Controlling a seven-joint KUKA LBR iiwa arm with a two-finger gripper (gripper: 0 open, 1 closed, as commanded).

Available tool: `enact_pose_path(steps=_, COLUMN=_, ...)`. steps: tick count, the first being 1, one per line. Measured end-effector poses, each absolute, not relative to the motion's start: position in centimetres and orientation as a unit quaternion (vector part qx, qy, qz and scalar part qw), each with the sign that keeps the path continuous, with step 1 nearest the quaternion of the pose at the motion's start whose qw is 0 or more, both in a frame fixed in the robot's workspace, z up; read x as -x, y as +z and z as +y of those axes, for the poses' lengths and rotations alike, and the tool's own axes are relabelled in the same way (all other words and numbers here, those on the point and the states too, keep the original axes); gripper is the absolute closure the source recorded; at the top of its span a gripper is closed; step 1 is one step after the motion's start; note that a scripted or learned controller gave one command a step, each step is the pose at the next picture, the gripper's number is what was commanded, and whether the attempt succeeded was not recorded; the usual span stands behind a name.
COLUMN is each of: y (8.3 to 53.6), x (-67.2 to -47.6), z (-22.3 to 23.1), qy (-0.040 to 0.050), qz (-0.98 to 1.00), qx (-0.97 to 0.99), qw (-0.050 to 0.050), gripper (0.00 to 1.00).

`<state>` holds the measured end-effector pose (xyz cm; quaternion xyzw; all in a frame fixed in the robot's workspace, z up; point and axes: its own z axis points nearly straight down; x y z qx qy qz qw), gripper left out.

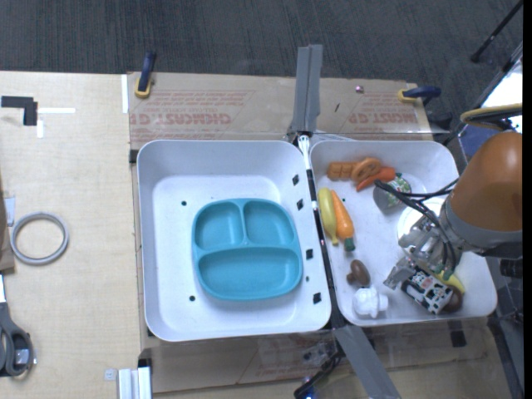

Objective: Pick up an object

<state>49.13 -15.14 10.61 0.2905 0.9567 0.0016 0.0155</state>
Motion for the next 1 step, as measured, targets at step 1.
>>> enact_pose_path(steps=1, y=9.74, x=-48.48, z=-19.54, qy=0.0062, qz=0.940, qx=-0.340, qw=0.005, gripper=0.00)
